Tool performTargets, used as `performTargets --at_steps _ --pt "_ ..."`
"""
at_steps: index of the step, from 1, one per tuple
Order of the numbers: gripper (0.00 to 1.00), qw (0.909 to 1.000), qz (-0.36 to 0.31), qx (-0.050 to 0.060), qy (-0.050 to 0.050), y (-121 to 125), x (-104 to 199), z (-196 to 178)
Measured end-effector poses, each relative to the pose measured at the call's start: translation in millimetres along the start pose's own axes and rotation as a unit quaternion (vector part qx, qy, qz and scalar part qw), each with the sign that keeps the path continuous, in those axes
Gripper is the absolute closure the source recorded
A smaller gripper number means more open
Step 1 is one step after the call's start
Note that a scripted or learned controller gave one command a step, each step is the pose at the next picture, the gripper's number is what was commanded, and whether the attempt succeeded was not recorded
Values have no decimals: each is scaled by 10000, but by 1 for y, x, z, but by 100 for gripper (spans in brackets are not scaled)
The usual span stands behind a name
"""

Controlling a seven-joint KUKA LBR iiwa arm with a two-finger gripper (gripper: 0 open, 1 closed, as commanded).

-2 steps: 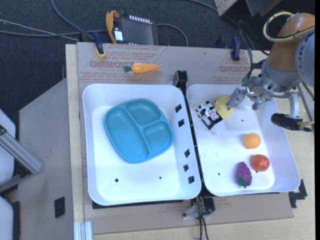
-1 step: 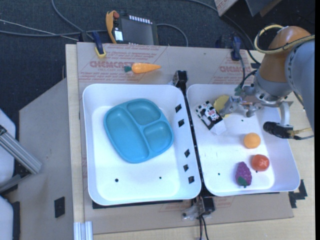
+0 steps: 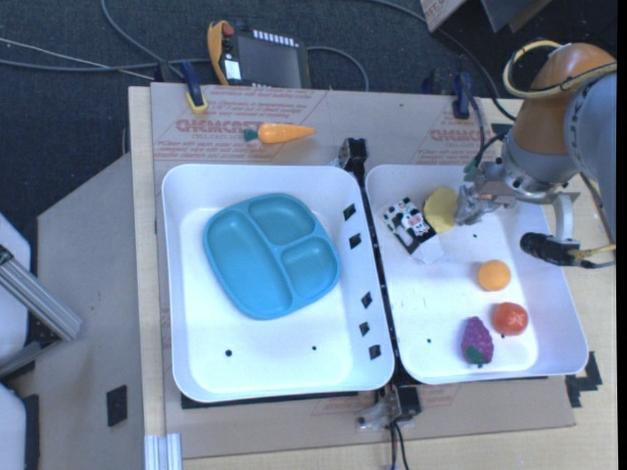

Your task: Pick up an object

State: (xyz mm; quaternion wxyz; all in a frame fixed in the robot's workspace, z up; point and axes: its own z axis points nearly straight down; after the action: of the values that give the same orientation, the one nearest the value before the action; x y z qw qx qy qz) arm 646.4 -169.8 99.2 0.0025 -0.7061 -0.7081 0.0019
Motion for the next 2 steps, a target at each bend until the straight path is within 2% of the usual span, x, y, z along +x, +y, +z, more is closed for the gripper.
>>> performTargets --at_steps 1,2 --pt "100 10000 6 -59 -9 -2 4 -64" --pt "100 10000 7 -66 -14 1 -2 -111"
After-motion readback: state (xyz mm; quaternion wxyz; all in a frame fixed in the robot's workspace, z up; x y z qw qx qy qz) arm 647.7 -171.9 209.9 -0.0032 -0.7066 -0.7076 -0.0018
